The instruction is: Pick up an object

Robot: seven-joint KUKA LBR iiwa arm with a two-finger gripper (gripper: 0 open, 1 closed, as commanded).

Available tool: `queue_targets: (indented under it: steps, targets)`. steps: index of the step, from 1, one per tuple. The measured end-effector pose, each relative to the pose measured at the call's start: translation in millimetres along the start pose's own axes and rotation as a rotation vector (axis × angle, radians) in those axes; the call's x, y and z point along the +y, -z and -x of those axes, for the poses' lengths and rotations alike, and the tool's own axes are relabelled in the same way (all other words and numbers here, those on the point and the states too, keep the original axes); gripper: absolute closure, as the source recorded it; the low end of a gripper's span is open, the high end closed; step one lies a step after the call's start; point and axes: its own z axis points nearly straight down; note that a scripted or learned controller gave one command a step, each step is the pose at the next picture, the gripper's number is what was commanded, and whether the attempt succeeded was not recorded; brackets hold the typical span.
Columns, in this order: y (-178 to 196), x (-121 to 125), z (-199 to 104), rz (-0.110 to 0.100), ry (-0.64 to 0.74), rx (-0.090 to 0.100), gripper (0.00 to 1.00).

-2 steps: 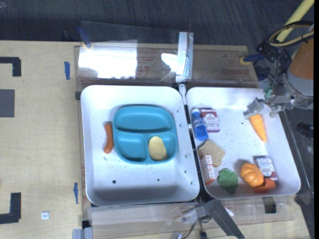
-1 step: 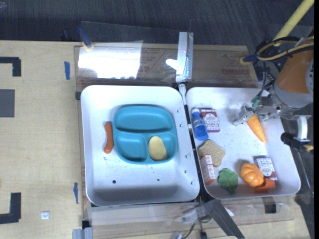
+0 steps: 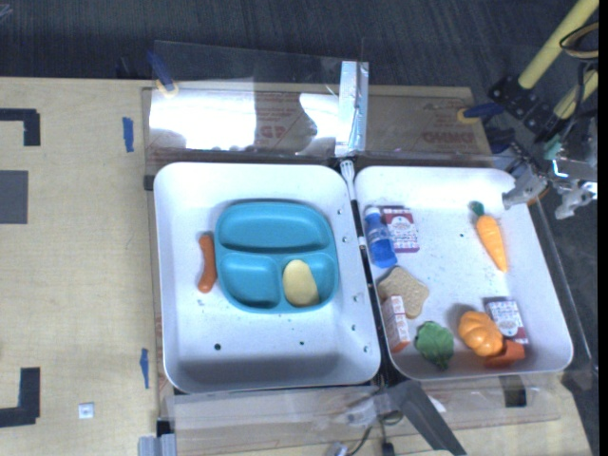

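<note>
1. We are looking at the gripper (image 3: 556,180) sitting at the upper right corner of the right bin (image 3: 551,283), just past its rim and well above the bin floor – nothing is lying between its fingers, and we cannot tell whether they are standing apart or together.

2. We are judging this as the approach step – no object is being held yet, so the pick itself is not yet begun.

3. The nearest candidate is the carrot (image 3: 491,238), lying just below and to the left of the pincer, tilted, with its green top pointing up toward that corner.

4. Farther from the pincer, down along the same bin, we are seeing an orange fruit (image 3: 480,332) touching a small packet (image 3: 503,317), a green broccoli piece (image 3: 436,341), a slice of bread (image 3: 405,291) and a blue bottle (image 3: 380,237) near the dividing wall.

5. Well away to the pincer's left, in the left bin (image 3: 176,255), a blue tray (image 3: 271,250) is holding a yellow lemon (image 3: 300,282), with a sausage (image 3: 206,261) beside it.

6. For the next move we are expecting the pincer to need travel left and down over the carrot, its fingers set across the carrot's narrow width, then a closing – the carrot is lying apart from its neighbours, which is favouring a clean grasp.
</note>
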Motion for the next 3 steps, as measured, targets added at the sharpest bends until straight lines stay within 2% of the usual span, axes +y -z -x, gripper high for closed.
queue_targets:
  steps: [1, 2, 3]
  targets:
    - [-86.9, -28.0, -3.2, -0.019, -0.046, 0.003, 0.0]
    - [-93.2, -11.7, -8.6, 0.013, -0.251, 0.003, 0.0]
    - [-134.9, 7.0, -45.5, -0.013, -0.048, 0.002, 0.0]
